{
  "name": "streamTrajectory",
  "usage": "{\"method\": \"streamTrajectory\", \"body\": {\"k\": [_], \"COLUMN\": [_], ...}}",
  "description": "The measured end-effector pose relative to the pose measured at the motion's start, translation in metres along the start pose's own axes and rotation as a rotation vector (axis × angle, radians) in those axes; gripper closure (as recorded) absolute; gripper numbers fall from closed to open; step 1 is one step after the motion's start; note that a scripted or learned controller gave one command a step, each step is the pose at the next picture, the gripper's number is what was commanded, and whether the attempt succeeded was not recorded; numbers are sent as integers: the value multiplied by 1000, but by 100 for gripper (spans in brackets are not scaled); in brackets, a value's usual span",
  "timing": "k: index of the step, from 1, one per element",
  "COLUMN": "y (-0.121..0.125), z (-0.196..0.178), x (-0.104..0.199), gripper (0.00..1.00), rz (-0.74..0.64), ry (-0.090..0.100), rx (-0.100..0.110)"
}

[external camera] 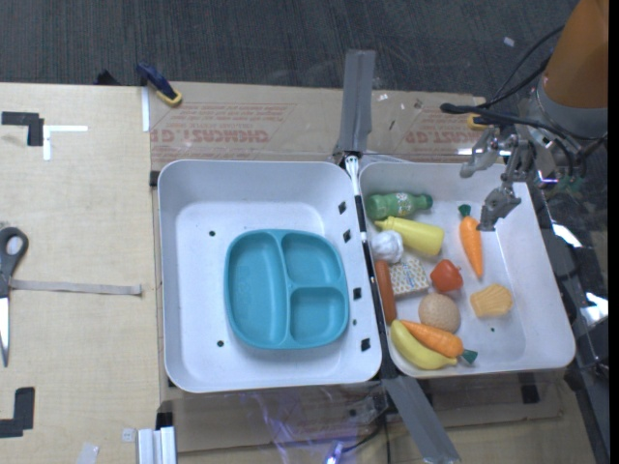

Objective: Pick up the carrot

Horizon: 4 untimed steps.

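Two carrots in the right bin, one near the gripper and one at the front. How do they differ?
The upper carrot lies alone on bare bin floor, pointing toward the front, just beside the gripper. The lower carrot lies crosswise at the front, resting against the banana. The upper one looks slimmer and straighter; the lower one looks thicker. Both are orange with a green stem end and lie in the right bin.

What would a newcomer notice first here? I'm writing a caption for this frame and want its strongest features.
First, the teal divided plate, alone in the left bin. Next, the bright jumble of toy food in the right bin, with one carrot lying apart near its far right side and another carrot across a banana at the near edge. The gripper hangs just above the far carrot.
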<state>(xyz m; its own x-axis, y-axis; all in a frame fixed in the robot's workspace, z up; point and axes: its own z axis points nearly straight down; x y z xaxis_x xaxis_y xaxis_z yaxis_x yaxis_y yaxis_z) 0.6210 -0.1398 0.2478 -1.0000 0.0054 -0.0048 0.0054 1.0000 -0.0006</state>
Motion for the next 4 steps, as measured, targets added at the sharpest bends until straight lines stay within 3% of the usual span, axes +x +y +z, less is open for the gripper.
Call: {"method": "streamTrajectory", "body": {"k": [1, 2, 3, 4], "y": [-30, -29, -40, 1], "z": [154, 143, 140, 73], "x": [-3, -5, 81, 73], "gripper": [0, 100, 100, 100], "rz": [135, 131, -189, -207], "ry": [0, -6, 0, -2], "rx": [0, 2, 1, 0]}}
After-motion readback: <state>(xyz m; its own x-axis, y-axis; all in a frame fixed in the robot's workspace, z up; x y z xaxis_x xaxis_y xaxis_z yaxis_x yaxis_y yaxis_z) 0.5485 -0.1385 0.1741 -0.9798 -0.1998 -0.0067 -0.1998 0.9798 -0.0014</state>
